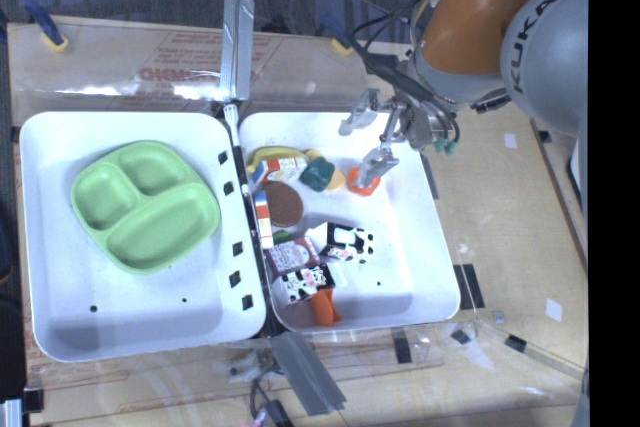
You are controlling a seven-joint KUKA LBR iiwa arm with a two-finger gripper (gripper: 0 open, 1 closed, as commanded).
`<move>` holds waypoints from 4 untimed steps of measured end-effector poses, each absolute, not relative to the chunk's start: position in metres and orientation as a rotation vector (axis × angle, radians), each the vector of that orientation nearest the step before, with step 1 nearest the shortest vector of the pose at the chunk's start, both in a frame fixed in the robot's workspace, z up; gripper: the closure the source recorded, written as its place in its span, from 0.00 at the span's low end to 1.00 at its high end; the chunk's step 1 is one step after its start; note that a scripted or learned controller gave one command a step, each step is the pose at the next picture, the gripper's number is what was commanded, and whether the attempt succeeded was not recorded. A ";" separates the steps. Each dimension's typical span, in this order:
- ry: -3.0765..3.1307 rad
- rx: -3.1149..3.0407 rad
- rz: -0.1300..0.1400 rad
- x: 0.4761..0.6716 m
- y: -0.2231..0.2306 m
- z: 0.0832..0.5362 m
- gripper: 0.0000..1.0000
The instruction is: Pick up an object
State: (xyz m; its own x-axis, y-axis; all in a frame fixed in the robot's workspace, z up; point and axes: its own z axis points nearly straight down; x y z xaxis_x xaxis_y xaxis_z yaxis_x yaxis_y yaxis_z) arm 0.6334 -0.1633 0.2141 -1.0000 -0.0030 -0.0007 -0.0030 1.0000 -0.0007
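Where claw (368, 143) spreads released above right bin (420, 215), orange piece (362, 181) sits partly hidden under fingertip.

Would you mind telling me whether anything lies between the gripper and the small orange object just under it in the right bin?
Nothing visible does. The gripper hangs just above the orange object, with bare bin floor around it; the teal piece lies apart to its left.
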 end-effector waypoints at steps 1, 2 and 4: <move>3.140 0.034 0.001 0.635 -0.157 0.092 0.00; 3.128 -0.173 -0.002 0.659 -0.103 0.096 0.00; 3.117 -0.301 -0.006 0.660 -0.165 0.107 1.00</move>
State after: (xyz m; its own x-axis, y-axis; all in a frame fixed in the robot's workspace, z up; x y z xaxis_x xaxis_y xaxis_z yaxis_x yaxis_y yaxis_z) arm 0.6601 -0.1648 0.1068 -0.9815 -0.1911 -0.0099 -0.1910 0.9816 -0.0047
